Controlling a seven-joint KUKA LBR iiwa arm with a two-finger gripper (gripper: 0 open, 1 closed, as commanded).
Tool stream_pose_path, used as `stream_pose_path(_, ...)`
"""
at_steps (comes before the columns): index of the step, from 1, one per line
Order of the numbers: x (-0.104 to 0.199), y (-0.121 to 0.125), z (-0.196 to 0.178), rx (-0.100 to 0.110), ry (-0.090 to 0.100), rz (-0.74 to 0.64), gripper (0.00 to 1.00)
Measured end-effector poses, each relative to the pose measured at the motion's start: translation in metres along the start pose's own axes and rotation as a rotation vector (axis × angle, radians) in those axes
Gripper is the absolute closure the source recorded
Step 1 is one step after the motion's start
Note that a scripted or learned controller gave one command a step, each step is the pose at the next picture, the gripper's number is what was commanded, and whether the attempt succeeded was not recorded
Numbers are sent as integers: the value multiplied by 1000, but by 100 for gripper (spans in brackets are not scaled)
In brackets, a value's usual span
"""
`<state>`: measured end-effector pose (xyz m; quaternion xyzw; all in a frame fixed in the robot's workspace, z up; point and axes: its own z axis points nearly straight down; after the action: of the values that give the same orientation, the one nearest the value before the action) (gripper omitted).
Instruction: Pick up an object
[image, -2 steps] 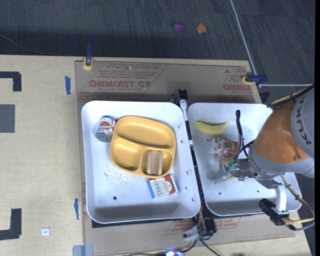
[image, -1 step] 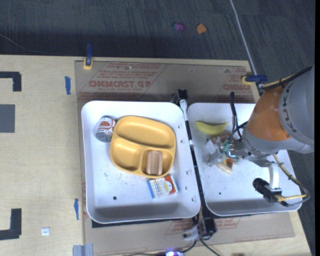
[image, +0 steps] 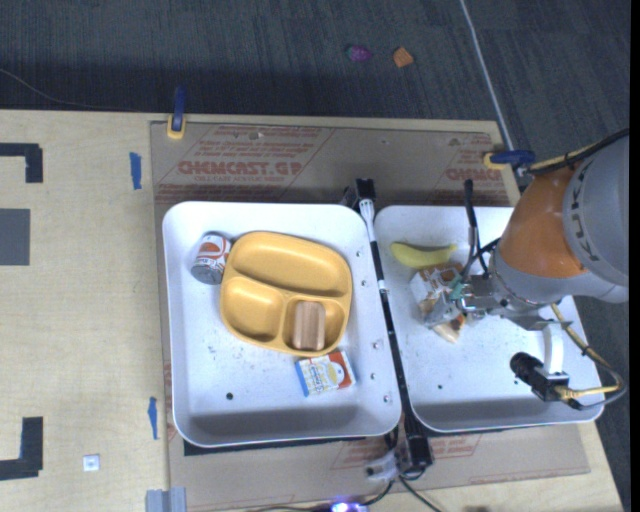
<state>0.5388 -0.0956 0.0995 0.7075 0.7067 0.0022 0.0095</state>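
The arm (image: 575, 235) reaches in from the right over the right bin (image: 500, 405), and its gripper (image: 462, 296) is low inside this bin, at a small pale object (image: 440, 305) that lies just below the banana (image: 422, 254). This pale thing looks like a crumpled wrapper or a piece of toy food; I cannot name it better, because it is small and partly covered by the metal parts. I also cannot tell if the gripper is spread, pressed together, or pinching something, because the tips are lost among the clutter there. My judgement is that the pale object or the banana is the thing to pick, since the gripper is placed so near both, and that the grasp is at the moment of contact and not yet proven. The left bin (image: 190, 400) holds a yellow divided tray (image: 270, 280) with a brown block (image: 307, 324) resting in one of its compartments. A small can (image: 208, 258) lies touching the tray's upper left edge. A small carton (image: 325, 373) lies just below the tray. These objects are well apart from the arm. Both bins sit side by side on a brown board (image: 300, 150) on the counter (image: 70, 300), so that the arm can reach each of them.
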Motion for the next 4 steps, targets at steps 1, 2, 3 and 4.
stream_pose_path(1, 47, -47, -86, 16, 11, -2, 100)
stream_pose_path(2, 95, -48, -105, 13, 10, -3, 100)
stream_pose_path(3, 95, -49, -105, 13, 10, -3, 0)
stream_pose_path(4, 95, -49, -105, 13, 10, -3, 0)
